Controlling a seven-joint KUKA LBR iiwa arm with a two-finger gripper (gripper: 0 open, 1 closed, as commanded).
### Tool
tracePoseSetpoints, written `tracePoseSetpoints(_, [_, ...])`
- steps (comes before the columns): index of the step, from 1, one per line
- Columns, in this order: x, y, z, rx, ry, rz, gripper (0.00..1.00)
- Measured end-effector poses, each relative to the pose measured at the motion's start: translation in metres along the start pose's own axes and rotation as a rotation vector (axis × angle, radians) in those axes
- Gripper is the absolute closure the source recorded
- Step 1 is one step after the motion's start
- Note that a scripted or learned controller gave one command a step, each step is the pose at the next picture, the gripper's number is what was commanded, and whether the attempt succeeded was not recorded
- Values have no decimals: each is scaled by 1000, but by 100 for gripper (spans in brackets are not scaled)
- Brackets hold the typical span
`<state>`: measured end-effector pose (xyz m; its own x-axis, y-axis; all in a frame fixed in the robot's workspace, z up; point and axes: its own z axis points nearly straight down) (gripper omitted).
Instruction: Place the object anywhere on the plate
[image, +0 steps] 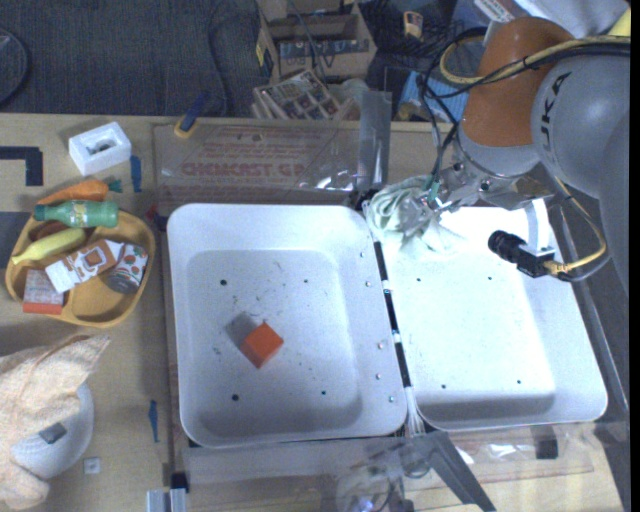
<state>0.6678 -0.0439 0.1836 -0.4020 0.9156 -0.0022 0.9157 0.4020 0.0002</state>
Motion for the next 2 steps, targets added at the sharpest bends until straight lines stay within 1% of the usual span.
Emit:
tracePoseSetpoints(1, [-1, 1, -40, -2, 0, -2, 100])
tracePoseSetpoints(2, [44, -2, -31, 1, 3, -402, 100])
